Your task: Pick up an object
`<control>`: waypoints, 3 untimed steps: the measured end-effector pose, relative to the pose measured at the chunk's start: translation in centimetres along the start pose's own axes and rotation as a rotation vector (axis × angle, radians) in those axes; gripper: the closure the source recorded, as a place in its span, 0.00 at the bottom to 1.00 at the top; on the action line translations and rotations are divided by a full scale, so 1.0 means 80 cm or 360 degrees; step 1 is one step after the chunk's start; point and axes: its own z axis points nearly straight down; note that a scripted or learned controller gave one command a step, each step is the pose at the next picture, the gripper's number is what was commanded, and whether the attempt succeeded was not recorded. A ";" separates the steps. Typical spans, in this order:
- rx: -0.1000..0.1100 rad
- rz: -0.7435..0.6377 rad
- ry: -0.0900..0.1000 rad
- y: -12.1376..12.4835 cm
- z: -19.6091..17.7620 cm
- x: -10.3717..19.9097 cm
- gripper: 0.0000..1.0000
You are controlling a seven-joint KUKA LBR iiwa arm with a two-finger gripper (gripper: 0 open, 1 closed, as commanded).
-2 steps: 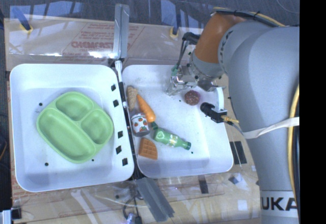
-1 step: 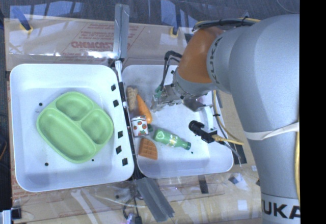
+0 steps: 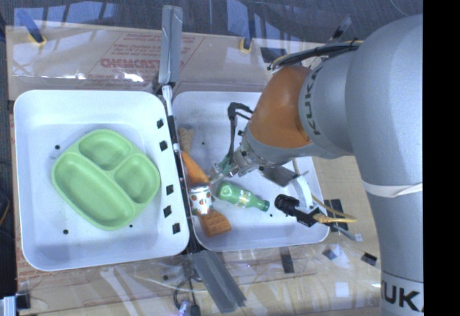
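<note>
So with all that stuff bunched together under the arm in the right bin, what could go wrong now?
Mostly crowding, I'd guess. The gripper is right by a tight cluster: a green bottle, a small cup, an orange piece and a brown piece. Going for one could nudge a neighbour. The bottle lies on its side, so it might roll away if touched off-centre. The cluster also hugs the left wall of the right bin, which could hamper the approach.

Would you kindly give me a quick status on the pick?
Hand low in right bin, by green bottle neck. Nothing seen held. Cup and orange piece crowd close beside it.
</note>
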 end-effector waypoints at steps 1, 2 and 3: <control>0.0001 -0.0133 0.0001 -0.080 0.001 0.025 0.00; -0.0002 0.0272 -0.0002 -0.040 0.000 0.002 0.00; -0.0003 0.0102 -0.0001 -0.002 -0.001 0.000 0.00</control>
